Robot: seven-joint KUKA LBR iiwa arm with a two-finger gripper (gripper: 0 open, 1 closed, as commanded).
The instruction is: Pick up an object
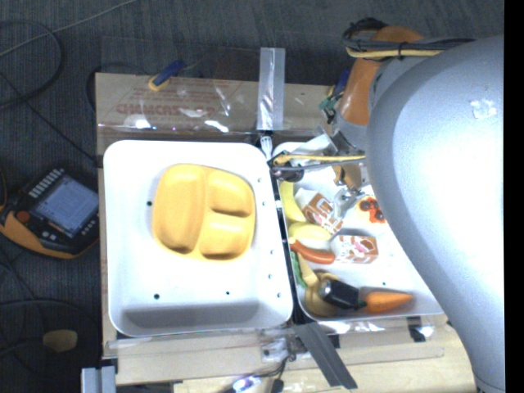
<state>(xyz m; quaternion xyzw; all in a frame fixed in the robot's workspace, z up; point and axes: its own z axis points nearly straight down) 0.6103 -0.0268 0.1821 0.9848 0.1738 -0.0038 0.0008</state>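
Near edge first: the right bin is crowded, items packed against each other, presumably dumped in as pick stock. A carrot is laid along the near wall, touching a dark black object just to its left. Behind those, a hot dog and a pale rounded piece are seen, with a red-and-white packet beside them and a second printed packet further back. A banana is pressed along the divider wall. A small red item is partly hidden by the arm. Any of these could be taken as the task's object; none is seen lifted. The left bin is occupied by a single yellow sectioned tray, set flat near its middle, well apart from the walls. At the far end of the right bin, the gripper is lowered over the clutter, near the packets; whether the jaws are spread or pressed together cannot be told, since metal parts blur together. Nothing is seen pinched. The grey arm is reached in over the bin's right side. Beyond the bins, a taped plastic sheet is laid on the tabletop.
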